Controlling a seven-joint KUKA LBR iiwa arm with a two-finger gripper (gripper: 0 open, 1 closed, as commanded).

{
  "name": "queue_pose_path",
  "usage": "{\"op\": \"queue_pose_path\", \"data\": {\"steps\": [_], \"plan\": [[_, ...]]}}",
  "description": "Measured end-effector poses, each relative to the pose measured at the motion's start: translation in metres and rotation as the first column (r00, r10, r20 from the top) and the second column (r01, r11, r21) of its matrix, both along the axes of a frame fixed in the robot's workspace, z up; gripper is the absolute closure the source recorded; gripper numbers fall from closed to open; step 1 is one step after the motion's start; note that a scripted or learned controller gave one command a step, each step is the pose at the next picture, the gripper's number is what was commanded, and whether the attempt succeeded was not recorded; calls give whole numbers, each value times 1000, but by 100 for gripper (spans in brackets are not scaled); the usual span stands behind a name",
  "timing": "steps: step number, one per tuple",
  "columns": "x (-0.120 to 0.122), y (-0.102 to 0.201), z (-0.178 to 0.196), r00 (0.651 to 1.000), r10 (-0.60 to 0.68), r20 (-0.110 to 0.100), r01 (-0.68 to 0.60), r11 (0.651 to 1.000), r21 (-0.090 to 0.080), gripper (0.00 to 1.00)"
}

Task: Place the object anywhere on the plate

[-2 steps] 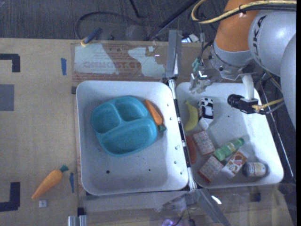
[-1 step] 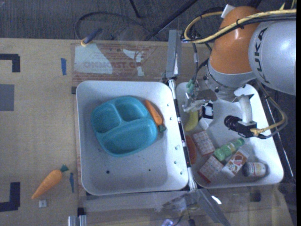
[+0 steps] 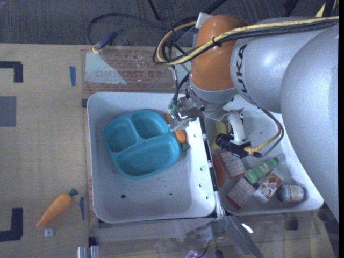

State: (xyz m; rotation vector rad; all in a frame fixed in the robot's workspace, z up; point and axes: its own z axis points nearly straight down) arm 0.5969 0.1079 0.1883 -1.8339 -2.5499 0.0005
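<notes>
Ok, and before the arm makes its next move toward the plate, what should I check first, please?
1. Blue plate lies flat in the left bin: ok.
2. Gripper is at the plate's right edge: ok.
3. Gripper holds the orange object: cannot tell.
4. Orange object is inside a plate compartment: not ok, it is at the rim.
5. Carrot lies on the bench, outside the bins: ok.

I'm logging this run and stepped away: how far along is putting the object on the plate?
Not done yet. The blue plate in the left bin shows nothing in its compartments. The pincer is at the plate's right edge, beside a small orange object just off the rim; whether it is gripped I cannot tell. Left: getting that object over the rim onto the plate.
</notes>
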Motion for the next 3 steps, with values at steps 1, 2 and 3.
{"op": "queue_pose_path", "data": {"steps": [1,2,3], "plan": [[-39,-5,98,995,95,3,-95,995,0,100],[-114,-71,57,986,-165,-3,165,986,-1,100],[-117,-85,169,982,-186,2,186,982,-1,100]]}}
